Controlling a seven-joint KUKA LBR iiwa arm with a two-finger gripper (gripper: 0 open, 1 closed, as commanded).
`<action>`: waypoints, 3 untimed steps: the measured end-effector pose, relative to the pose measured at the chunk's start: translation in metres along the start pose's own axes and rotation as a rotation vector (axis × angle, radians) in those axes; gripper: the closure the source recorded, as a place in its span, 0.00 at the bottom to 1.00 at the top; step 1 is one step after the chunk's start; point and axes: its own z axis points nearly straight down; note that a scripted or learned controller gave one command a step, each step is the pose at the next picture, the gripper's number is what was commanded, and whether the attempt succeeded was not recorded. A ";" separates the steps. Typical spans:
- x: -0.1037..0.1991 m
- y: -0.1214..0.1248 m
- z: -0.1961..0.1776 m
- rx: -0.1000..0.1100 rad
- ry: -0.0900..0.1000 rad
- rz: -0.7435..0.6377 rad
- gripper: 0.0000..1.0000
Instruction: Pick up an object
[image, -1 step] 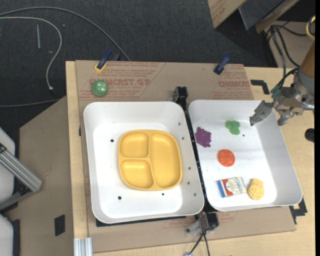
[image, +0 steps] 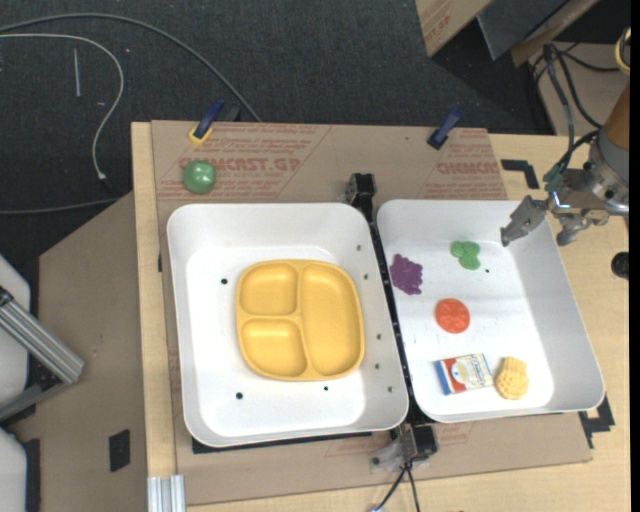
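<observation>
from my remote seat i see the arm cut off at the right edge, so just the wrist and gripper (image: 543, 226) show, hovering over the upper right rim of the right bin (image: 560, 300). its two dark fingers are spread apart with nothing between them. in that bin lie small toy foods: a bumpy green piece (image: 465, 253) nearest the gripper, a knobbly purple cluster (image: 406, 273), a round orange-red disc (image: 452, 316), a flat printed carton (image: 463, 373) and a ridged yellow piece (image: 511, 378); their exact kinds are too small to tell. the left bin (image: 200, 300) holds a smooth yellow three-section plate (image: 300, 320). a green ball (image: 200, 177) sits on the cardboard beyond it
</observation>
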 end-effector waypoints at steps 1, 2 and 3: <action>-0.006 0.004 0.057 0.003 0.001 0.001 0.00; -0.008 0.002 0.099 0.004 0.001 0.000 0.00; 0.002 -0.002 0.152 0.004 0.002 0.000 0.00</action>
